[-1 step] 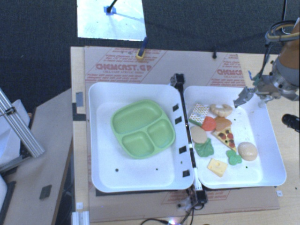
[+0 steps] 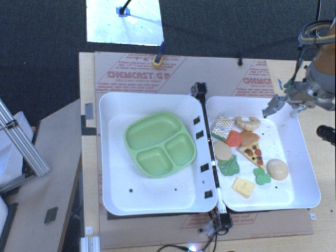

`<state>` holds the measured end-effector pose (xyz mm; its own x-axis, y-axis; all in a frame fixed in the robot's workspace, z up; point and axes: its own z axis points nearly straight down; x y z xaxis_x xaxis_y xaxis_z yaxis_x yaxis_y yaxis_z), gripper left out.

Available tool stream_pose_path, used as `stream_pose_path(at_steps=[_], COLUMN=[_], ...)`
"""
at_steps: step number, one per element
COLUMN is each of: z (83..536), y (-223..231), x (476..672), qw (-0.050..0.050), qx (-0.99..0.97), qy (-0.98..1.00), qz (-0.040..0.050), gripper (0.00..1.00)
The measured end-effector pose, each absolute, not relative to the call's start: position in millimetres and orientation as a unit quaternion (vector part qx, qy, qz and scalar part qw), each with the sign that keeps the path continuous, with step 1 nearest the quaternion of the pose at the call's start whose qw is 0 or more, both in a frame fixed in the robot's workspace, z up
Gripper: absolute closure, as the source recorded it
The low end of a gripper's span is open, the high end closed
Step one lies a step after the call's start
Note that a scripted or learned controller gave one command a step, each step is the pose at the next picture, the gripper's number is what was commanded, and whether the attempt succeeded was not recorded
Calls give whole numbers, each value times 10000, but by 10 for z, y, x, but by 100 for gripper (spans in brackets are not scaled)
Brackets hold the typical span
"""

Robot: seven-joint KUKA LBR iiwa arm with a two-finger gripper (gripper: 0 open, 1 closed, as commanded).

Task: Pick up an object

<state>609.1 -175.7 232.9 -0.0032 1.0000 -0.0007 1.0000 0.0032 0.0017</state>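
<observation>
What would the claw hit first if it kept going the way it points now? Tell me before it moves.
The claw points down and left, toward the food in the right bin. First in that line looks like the tan, peanut-shaped piece. Height is hard to judge from above, so it might meet the bin floor short of it.

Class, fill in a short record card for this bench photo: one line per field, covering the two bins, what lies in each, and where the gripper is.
left bin: holds a green divided plate
right bin: holds a pile of toy food
toy food seen: pizza slice, cheese wedge, pale egg, red piece, green leafy piece
gripper: above the right bin's far right corner, clear of the food
held object: none visible
under the bins: cardboard sheet with red print
</observation>
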Motion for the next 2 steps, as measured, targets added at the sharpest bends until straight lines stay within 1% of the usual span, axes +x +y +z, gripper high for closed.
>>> stream_pose_path(at_steps=[1,2], z=[1825,1378], y=[-1723,-1788], x=[5994,6001], qw=[-10,-12], qx=[7066,7068], qy=[7076,7075], qz=[-6,-8], gripper=[0,0])
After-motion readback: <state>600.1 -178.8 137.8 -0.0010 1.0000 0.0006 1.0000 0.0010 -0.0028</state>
